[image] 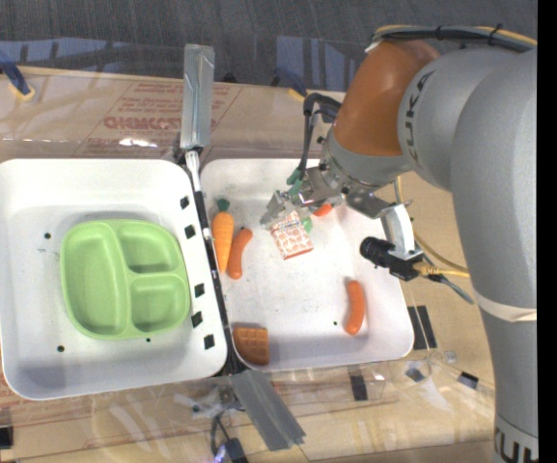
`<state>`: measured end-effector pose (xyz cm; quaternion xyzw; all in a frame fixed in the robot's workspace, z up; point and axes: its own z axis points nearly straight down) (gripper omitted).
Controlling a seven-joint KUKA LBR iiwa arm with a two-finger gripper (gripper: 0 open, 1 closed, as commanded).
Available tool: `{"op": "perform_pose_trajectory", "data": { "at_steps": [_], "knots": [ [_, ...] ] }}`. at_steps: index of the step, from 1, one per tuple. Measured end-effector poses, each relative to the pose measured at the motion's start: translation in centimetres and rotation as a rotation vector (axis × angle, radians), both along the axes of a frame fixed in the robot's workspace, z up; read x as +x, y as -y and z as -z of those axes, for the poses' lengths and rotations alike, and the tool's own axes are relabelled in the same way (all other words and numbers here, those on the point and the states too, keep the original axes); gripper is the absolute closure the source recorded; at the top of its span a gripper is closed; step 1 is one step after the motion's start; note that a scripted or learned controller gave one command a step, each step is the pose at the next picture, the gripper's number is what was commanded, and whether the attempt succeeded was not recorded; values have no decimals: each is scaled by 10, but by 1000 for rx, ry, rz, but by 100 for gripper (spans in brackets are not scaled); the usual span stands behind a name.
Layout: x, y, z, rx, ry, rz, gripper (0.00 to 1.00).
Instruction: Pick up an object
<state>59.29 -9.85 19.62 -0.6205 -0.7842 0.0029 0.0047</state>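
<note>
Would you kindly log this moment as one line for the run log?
gripper: over right bin | by it: red-white packet | loose: carrot, sausage | left bin: green tray

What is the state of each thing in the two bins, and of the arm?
Green tray: lies flat in left bin.
Carrot: lies by right bin's left wall.
Sausage: lies loose.
Waffle: at near corner.
Red-and-white packet: below the gripper.
</note>
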Motion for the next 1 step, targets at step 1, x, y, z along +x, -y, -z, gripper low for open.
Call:
{"op": "perform_pose_trajectory", "data": {
  "at_steps": [1],
  "knots": [
    [0,0,-6,2,-9,-4,100]
  ]
}}
